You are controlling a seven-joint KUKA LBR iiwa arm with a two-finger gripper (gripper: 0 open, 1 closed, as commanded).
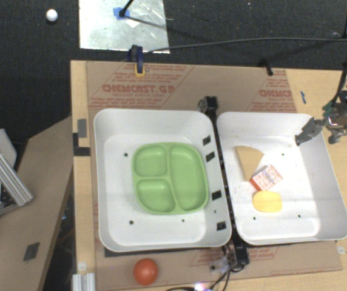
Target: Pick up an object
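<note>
Up right, hand [319,131] hovers over right bin's rim [334,162].

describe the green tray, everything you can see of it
The green tray is a light green, rounded-rectangle divided plate that looks like matte plastic. Raised ridges split it into three compartments: two smaller ones stacked on its left side and one long one on its right. It lies flat, slightly turned, near the middle of the left bin, resting on the bin floor. Nothing lies in it or touches it otherwise.
</note>
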